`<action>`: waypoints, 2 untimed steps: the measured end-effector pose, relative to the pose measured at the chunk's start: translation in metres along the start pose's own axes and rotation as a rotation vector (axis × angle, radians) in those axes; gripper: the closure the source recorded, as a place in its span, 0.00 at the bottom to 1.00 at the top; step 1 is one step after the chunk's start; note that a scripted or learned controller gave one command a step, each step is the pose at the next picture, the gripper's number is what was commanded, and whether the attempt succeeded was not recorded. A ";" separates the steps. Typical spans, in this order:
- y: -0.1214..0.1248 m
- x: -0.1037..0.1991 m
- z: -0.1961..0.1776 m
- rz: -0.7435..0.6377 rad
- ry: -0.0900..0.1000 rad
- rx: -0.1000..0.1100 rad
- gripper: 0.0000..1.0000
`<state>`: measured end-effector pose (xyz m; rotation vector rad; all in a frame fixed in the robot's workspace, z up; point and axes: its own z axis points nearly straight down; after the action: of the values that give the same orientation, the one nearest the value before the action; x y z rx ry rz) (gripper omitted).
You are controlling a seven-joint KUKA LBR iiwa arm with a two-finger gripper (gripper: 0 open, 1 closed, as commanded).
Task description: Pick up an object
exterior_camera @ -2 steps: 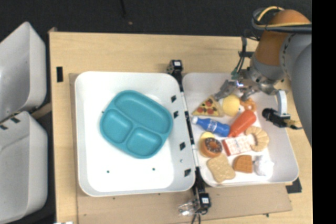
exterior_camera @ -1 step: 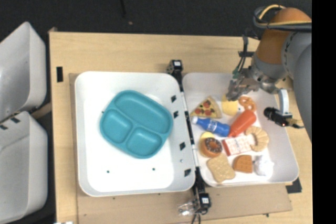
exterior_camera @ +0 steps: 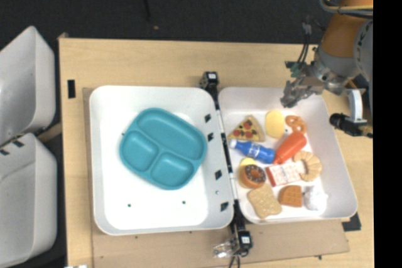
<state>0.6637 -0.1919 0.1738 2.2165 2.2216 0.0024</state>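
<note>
My gripper (exterior_camera: 293, 97) hangs over the far right part of the right bin (exterior_camera: 251, 103), just above and behind a yellow lemon-like piece (exterior_camera: 274, 123); nothing shows between its fingers. Below it lie several toy foods: a pretzel (exterior_camera: 295, 123), an orange carrot (exterior_camera: 290, 147), a pizza slice (exterior_camera: 247, 130), a blue bottle (exterior_camera: 253, 150), a round tart (exterior_camera: 252, 174), a red-and-white carton (exterior_camera: 282, 172), a cracker (exterior_camera: 264, 201), a brown toast piece (exterior_camera: 291, 196) and a white crumpled item (exterior_camera: 315, 199).
The left bin (exterior_camera: 107, 198) holds a teal divided plate (exterior_camera: 163, 147). A black hinge strip (exterior_camera: 221, 154) runs between the bins. The wooden bench (exterior_camera: 157, 63) surrounds them, with white chairs (exterior_camera: 22, 128) at the left edge.
</note>
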 end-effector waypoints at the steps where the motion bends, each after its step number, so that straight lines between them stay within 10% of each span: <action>1: 0.002 0.000 -0.042 -0.001 0.000 0.000 1.00; 2: 0.004 -0.002 -0.067 -0.004 0.000 0.002 1.00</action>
<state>0.6671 -0.1936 0.2410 2.2132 2.2270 0.0008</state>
